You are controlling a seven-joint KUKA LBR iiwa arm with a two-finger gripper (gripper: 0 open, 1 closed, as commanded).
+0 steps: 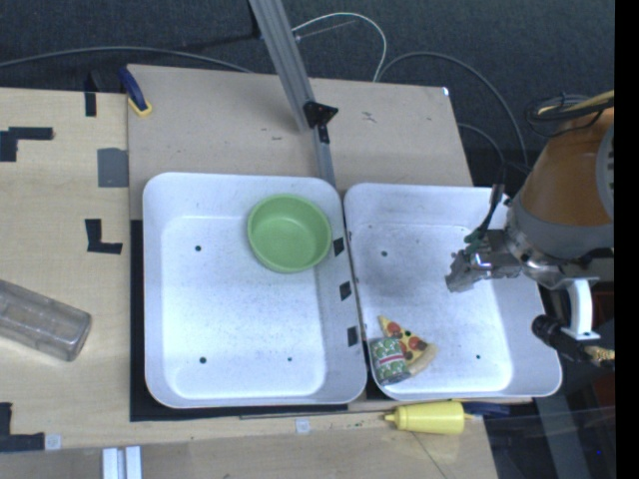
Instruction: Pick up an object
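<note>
A green bowl (289,233) sits at the back right of the left bin (180,297). A pizza slice toy (407,345) and a small green-patterned piece (387,360) lie together at the front left of the right bin (499,367). My gripper (465,272) hangs over the middle right of the right bin, up and to the right of the pizza slice, well apart from it. Nothing shows between its fingers.
A yellow mustard bottle (431,418) lies on the bench just outside the right bin's front rim. A clear plastic tumbler (40,319) lies on the bench at the far left. A grey pole (290,58) slants over the back of the bench.
</note>
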